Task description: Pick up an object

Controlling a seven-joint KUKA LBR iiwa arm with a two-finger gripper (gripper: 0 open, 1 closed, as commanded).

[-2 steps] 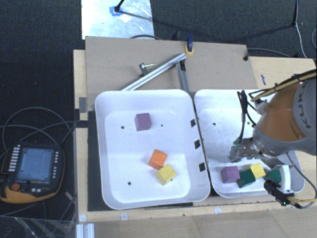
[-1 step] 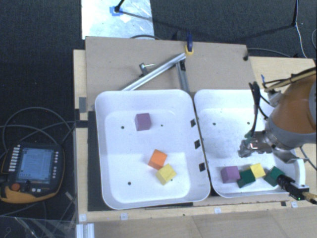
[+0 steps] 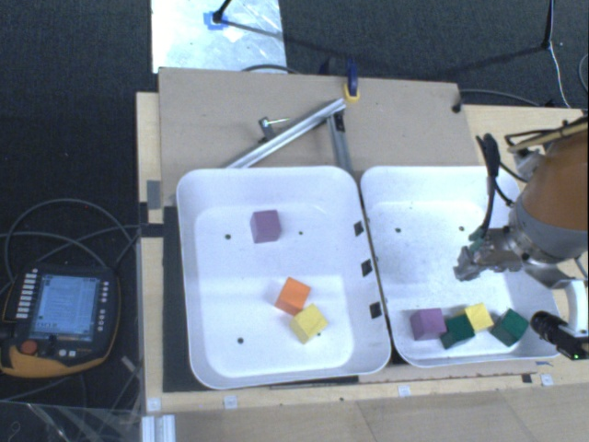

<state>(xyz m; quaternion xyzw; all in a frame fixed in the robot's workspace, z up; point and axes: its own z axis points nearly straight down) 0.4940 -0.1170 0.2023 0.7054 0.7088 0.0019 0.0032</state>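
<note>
Seven blocks lie in the two bins: a purple (image 3: 265,226), an orange (image 3: 293,295) and a yellow one (image 3: 309,322) in the left bin (image 3: 198,339), four clustered along the right bin's (image 3: 386,187) near wall. The gripper (image 3: 471,263) hangs above that cluster, nothing visibly between its tips; whether it is spread or closed I cannot tell. Its nearest candidate seems the small yellow block (image 3: 479,316), crowded by green neighbours (image 3: 456,331).

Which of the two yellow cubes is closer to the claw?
The yellow cube in the right bin, between two green cubes; the other yellow cube lies in the left bin.

Even bright overhead light, white bins (image 3: 276,187) slightly overexposed, soft short shadows, mild overall blur
</note>
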